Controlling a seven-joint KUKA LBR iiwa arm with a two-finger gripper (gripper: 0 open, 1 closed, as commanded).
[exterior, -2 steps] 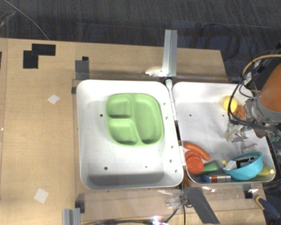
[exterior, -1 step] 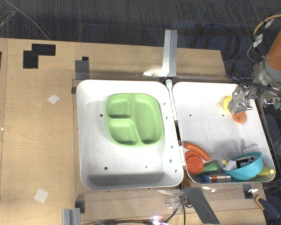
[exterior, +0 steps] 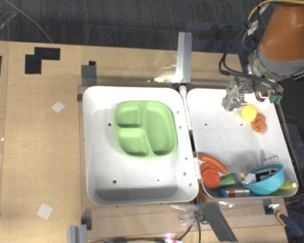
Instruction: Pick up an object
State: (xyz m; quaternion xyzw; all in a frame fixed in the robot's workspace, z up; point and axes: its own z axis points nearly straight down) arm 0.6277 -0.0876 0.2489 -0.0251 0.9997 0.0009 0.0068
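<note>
My gripper (exterior: pixel 238 99) hangs over the far part of the right bin (exterior: pixel 228 135), under the orange wrist band. Nothing is visible between its grey fingers. A small yellow object (exterior: pixel 249 112) lies just to the right of the fingertips, and an orange ring-shaped piece (exterior: pixel 259 124) sits beside it. At the bin's near edge lie an orange-red sausage shape (exterior: pixel 211 161), a red round piece (exterior: pixel 210 176), a green piece (exterior: pixel 228 180), a marker-like stick (exterior: pixel 233 192) and a blue bowl (exterior: pixel 267 180) with small items in it.
The left bin (exterior: pixel 99 135) holds a green divided tray (exterior: pixel 143 128), tilted slightly. A metal post (exterior: pixel 184 54) stands at the far end of the divider between the bins. Black cables loop beside the arm at the upper right.
</note>
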